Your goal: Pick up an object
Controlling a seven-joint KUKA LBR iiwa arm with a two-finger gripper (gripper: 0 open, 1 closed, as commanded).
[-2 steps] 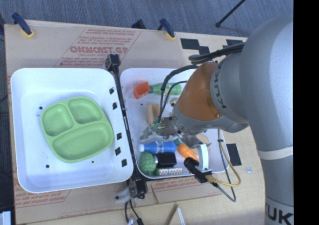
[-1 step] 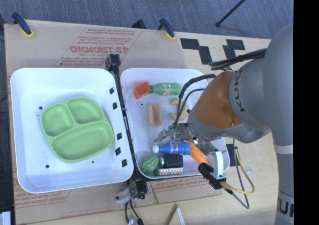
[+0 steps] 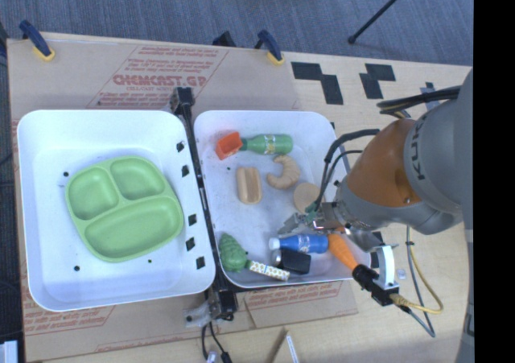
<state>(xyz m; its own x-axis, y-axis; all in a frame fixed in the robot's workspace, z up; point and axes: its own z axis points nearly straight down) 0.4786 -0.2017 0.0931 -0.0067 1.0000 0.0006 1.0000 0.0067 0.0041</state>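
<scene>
At the right bin's lower right corner, the arm reaches in from the right, bent downward, its tool low beside the blue bottle and orange carrot; finger state cannot be determined.

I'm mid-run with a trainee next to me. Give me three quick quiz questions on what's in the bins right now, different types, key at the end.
1. True or false: the green divided plate lies in the left bin.
2. Which lies nearest the croissant? A) the hot dog B) the green plate C) the green toy
3. Fill in: the green bottle has an ____ cap.

Key: 1 true; 2 A; 3 orange. The pincer sits low over the blue bottle in the right bin.
</scene>
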